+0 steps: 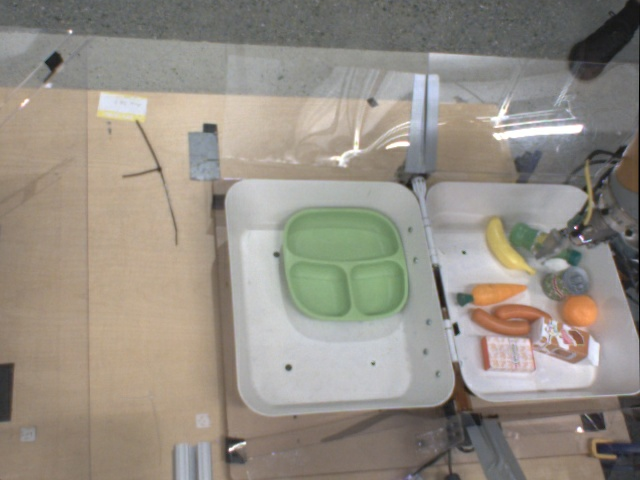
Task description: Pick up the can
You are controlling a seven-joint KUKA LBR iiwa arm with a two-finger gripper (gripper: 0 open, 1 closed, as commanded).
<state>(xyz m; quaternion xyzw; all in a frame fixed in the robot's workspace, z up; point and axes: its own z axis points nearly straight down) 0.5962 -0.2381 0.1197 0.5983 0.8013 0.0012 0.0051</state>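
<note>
Two shallow white bins lay side by side on the bench, and my gripper hung over the right bin near its far right side, the grey arm reaching in from that edge. At this slant and size I could not tell whether the gripper was open or closed, and nothing could be seen gripped in it.

Task object: the can sat just below the gripper in the view, on the side nearer the camera, close to it but apart from it. It appeared to stand on end, though the blur left this uncertain.

Neighbouring objects:
- An orange lay just beyond the can from the gripper, touching or nearly touching it.
- A small green item sat just to the gripper's left, level with it.
- A banana lay a little farther left, beside that green item.
- A carrot and a sausage lay lower left of the gripper.
- A red-and-white box and a tilted packet lay farthest below it, near the bin's front wall.

Well to the gripper's left, the left bin held a green divided plate.
</note>
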